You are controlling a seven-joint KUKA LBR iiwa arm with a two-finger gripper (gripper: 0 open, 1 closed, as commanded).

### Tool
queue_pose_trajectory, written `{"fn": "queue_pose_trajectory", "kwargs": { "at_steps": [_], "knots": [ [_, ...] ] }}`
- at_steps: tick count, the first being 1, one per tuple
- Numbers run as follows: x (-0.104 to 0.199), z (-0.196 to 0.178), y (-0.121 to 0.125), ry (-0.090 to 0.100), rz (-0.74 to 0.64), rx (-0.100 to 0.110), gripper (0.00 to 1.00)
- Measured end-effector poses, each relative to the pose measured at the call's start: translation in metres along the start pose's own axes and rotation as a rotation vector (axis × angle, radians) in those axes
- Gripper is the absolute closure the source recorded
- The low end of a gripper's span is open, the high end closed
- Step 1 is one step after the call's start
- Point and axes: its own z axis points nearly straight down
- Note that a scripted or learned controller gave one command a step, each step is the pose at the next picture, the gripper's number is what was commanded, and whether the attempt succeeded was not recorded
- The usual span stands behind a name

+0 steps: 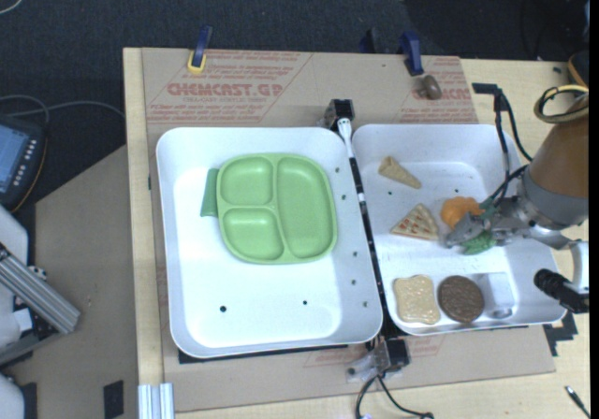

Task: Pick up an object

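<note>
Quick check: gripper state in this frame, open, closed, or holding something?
Gripper: cannot be told. It sits low in the right bin, beside the orange item and over something green.

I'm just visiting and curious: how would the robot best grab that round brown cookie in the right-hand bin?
The round brown cookie lies flat on the right bin floor, so come straight down from above and pinch across its edges. The cream cracker sits close on its left in the view, so placing the fingers along the near-far line is probably safer, though the bin's front wall is close too.

Arm cut off at right edge; jaws blurred
</note>
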Motion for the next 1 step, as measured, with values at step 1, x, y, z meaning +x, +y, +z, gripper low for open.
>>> {"fn": "queue_pose_trajectory", "kwargs": {
  "at_steps": [1],
  "knots": [
    [-0.0008, -0.0125, 0.0007, -0.003, 0.001, -0.004, 1.0]
  ]
}}
